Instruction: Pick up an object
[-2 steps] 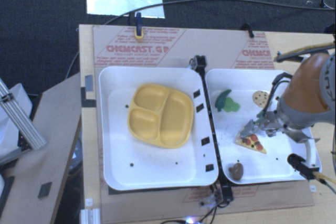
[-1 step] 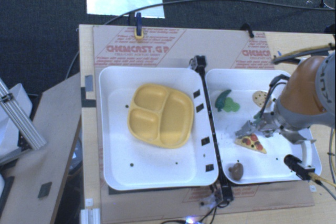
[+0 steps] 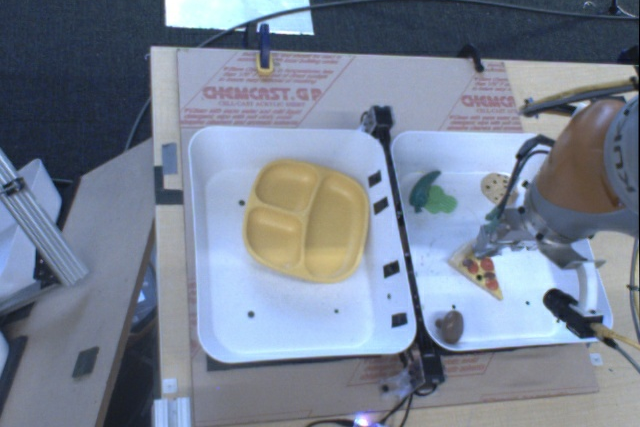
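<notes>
One arm reaches into the right bin (image 3: 590,300), and its gripper (image 3: 492,243) hangs right over the upper end of the pizza slice (image 3: 479,273), close enough that contact cannot be ruled out. The slice is a flat toy wedge, yellow with red spots, lying on the bin floor with its long axis running from upper left to lower right, so it trails away below and to the right of the tool. Whether anything is pinched cannot be told. Nearby lie a lumpy green broccoli (image 3: 431,194), a round speckled cookie (image 3: 494,185) and a smooth brown pebble-like lump (image 3: 450,325); a moulded yellow divided plate (image 3: 305,219) sits in the left bin (image 3: 215,245).
</notes>
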### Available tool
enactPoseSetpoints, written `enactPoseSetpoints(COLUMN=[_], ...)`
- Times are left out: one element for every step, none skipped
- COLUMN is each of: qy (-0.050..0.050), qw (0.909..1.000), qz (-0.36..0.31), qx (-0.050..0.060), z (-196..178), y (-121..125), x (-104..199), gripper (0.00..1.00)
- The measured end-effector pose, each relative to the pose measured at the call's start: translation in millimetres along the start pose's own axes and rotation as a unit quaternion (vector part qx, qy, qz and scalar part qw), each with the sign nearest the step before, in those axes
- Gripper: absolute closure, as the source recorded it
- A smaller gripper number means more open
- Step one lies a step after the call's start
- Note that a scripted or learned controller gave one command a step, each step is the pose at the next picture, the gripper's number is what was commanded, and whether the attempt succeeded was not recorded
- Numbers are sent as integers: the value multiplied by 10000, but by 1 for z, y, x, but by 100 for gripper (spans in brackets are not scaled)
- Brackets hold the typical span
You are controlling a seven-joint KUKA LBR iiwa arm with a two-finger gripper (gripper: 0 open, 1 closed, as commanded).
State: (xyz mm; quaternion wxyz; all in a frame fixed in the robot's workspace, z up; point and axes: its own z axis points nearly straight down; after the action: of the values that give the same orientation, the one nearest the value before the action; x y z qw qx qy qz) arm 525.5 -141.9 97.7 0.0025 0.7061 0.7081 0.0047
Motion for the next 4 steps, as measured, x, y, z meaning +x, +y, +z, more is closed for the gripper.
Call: enactPoseSetpoints(qy=[-19,-21,-21,-6], qw=[10000,10000,10000,10000], qz=[-13,-14,-17,-36], qx=[39,33,36,55], z=[-42,-89,-129,-119], y=[4,15,18,21], x=[5,5,5,57], gripper=[100,100,100,100])
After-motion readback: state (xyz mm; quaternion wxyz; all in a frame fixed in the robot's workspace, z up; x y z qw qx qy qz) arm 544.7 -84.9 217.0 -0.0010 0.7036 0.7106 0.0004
